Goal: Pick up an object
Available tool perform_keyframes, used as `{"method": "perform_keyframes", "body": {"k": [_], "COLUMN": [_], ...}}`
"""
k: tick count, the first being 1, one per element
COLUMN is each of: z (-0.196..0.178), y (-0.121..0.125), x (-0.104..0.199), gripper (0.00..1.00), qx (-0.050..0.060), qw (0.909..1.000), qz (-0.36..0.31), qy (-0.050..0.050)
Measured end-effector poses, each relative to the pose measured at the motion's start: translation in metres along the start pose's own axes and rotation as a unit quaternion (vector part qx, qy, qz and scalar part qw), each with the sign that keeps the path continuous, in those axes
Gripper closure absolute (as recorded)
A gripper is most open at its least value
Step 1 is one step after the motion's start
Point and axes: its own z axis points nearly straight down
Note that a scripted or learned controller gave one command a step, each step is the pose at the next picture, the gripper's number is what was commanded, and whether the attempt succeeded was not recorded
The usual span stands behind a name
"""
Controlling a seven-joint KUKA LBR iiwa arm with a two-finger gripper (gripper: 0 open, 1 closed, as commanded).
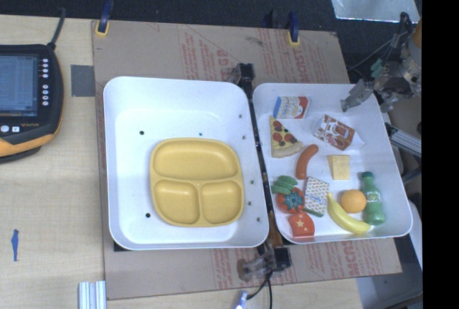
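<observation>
The right bin (399,178) holds several toy foods. A pizza slice (284,138), a small red-and-blue carton (291,107) and a red-and-white packet (334,131) lie toward the back. A sausage (306,160) and a cheese block (340,167) are in the middle. At the front are an orange (352,201), a banana (346,216), a green bottle (371,196) and a red fruit (302,225). My gripper (367,101) hovers over the bin's back right corner, open, with nothing between its fingers. It is right of the packet and apart from it.
The left bin (122,157) holds a yellow divided tray (197,181). A black-and-orange control pendant (25,100) lies on the bench at far left. Clamps (247,74) sit where the bins meet, at back and front.
</observation>
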Motion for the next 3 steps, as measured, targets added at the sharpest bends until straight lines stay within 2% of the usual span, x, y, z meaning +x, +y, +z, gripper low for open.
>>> {"method": "perform_keyframes", "body": {"k": [1,2,3], "z": [0.121,0.111,0.02], "y": [-0.053,-0.053,-0.036], "x": [0.076,0.075,0.157], "gripper": [0.0,1.0,1.0], "qx": [0.001,0.001,-0.001], "qw": [1.0,1.0,1.0], "qz": [-0.001,-0.002,0.0], "qy": [0.0,0.0,0.001]}}
